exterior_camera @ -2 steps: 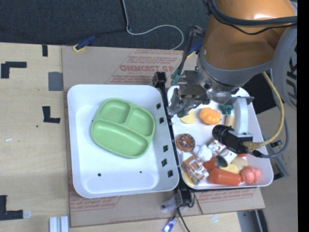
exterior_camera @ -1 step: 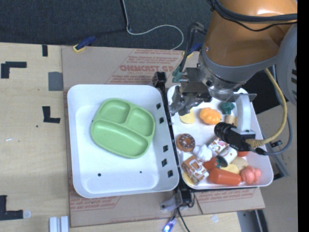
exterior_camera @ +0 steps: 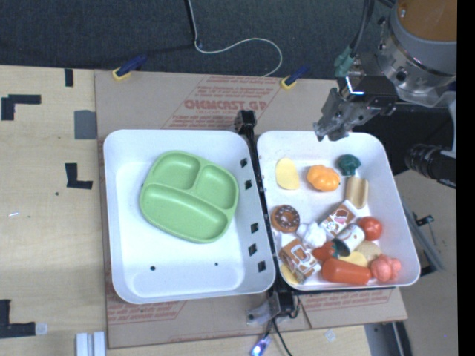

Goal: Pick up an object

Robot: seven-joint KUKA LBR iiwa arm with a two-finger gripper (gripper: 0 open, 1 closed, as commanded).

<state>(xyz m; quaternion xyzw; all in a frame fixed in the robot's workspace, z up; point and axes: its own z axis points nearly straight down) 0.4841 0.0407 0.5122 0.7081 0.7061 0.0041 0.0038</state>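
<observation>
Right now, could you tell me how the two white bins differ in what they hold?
The left bin holds one thing, a green divided plate lying flat; the right bin holds many small toy foods, crowded toward its near end. The gripper hovers over the right bin's far rim, not the left bin. Both are shallow and white.

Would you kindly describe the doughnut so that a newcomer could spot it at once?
Look in the right-hand white bin, the one crowded with toy food. Along its left side, below the pale yellow piece, lies the doughnut: a brown ring with a hole, the only ring-shaped item there.
</observation>
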